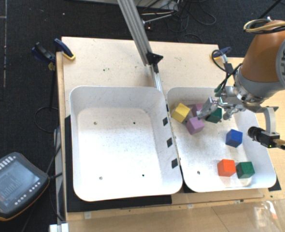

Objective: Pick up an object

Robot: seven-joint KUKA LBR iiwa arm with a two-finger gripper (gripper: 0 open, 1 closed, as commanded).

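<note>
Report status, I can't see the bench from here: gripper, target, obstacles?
Gripper low in right bin, over the block cluster. Purple block and yellow block touching, nothing seen lifted. Blue block, orange block, green block apart.

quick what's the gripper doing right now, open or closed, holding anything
Gripper: cannot be told. It sits low in the right bin among the purple block, yellow block and a dark green block.

Overhead slanted view, probably mid-distance, both bins (79, 129)
</note>
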